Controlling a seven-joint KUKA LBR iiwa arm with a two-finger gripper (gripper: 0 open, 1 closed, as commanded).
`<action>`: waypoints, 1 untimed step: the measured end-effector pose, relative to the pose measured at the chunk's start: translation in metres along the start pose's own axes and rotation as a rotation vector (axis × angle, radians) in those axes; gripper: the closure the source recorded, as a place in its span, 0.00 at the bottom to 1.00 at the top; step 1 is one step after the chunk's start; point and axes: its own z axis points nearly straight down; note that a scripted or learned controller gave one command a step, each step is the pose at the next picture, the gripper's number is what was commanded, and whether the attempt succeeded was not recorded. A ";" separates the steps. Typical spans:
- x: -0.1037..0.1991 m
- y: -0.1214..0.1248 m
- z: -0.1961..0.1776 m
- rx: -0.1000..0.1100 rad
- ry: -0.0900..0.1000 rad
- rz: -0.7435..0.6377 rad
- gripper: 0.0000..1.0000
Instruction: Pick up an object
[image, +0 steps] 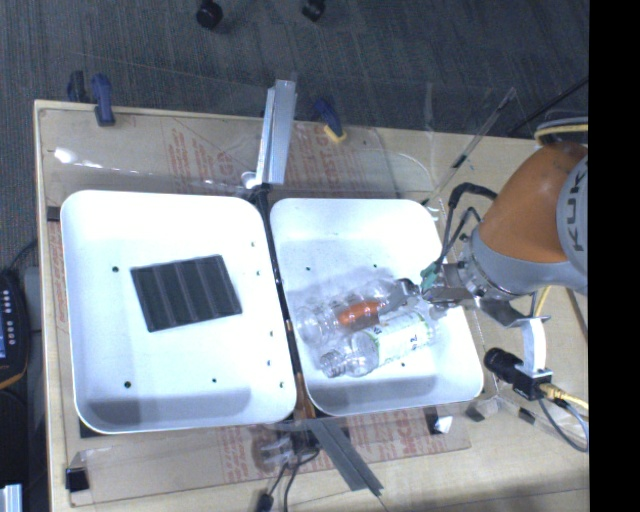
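Note:
In the right bin (330, 225) lie clear plastic bottles: one with an orange label (352, 312) in the middle and one with a white label (392, 344) just below it, touching. A dark ribbed rectangular pad (187, 291) lies flat in the left bin (100, 225). My gripper (414, 290) reaches in from the right, low over the right bin, at the right end of the orange-labelled bottle. Nothing shows clearly held between its fingers.
A metal divider bar (275, 130) runs up from between the two bins. Blue clamps (100, 97) sit on the bench's far edge. The bin walls rise close on the gripper's right side.

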 end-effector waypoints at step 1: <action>-0.010 0.011 -0.034 -0.004 -0.001 -0.018 0.00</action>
